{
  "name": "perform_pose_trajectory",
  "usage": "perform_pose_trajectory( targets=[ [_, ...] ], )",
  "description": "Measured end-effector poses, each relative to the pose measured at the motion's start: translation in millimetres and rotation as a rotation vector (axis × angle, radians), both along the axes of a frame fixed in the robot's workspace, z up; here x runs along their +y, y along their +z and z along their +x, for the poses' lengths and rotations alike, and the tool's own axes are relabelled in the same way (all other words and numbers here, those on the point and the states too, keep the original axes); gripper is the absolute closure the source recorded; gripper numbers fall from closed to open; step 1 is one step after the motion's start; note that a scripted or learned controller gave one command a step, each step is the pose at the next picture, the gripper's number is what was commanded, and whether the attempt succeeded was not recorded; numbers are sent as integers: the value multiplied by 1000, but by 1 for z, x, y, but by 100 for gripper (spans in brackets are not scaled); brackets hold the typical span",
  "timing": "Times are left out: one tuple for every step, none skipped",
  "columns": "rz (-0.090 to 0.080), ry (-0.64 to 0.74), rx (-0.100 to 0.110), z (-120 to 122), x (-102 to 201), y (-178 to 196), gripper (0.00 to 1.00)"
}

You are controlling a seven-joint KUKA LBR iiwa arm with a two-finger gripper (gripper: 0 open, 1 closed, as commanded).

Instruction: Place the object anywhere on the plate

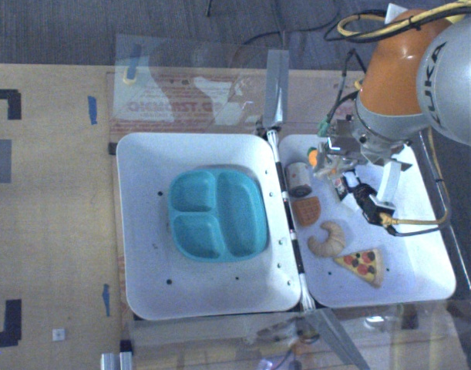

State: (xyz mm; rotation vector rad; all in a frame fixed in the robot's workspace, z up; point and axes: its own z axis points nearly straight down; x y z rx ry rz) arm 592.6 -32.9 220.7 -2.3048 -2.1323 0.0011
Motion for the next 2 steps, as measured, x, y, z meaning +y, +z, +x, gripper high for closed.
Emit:
perform_pose_trajectory(
  targets=[
    [0,270,-3,2,128,-8,100],
    [0,270,-3,2,128,-8,0]
  ],
)
